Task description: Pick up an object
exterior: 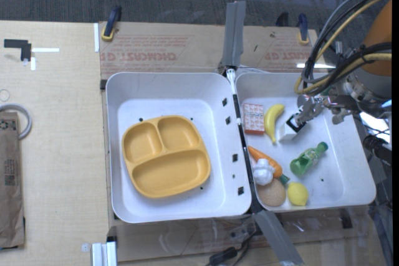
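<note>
Camera view: gripper (pixel 298 123) low in the right bin (pixel 349 196), jaw state I cannot tell. Step looks like approach, nothing seen held. One banana (pixel 272 122) just left of the jaws; one green bottle (pixel 307 159) below them; one carrot (pixel 267 157), one lemon (pixel 298 194), one red-and-white packet (pixel 253 118) further left or below. One yellow divided plate (pixel 165 156) far left. Next: settle over one item, likely the banana, then close.
</note>
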Controlling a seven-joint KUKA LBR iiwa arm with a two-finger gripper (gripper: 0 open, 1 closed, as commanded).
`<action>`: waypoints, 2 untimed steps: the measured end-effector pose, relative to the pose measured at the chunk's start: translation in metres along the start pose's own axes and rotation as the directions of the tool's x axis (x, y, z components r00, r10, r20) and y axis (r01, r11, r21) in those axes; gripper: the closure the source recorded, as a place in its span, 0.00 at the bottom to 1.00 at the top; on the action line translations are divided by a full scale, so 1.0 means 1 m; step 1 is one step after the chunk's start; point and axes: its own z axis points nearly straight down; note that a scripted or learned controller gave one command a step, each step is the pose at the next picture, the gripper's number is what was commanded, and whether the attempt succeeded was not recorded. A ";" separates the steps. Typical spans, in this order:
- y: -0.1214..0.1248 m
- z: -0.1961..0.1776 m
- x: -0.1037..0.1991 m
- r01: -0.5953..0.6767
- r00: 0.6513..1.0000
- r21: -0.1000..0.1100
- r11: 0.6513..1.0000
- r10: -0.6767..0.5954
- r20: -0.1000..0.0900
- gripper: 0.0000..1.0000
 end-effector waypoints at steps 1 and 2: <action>-0.058 0.108 -0.028 0.010 1.000 0.000 1.000 -0.010 -0.002 0.00; -0.044 0.141 -0.057 -0.077 0.997 -0.001 0.997 0.077 -0.002 0.00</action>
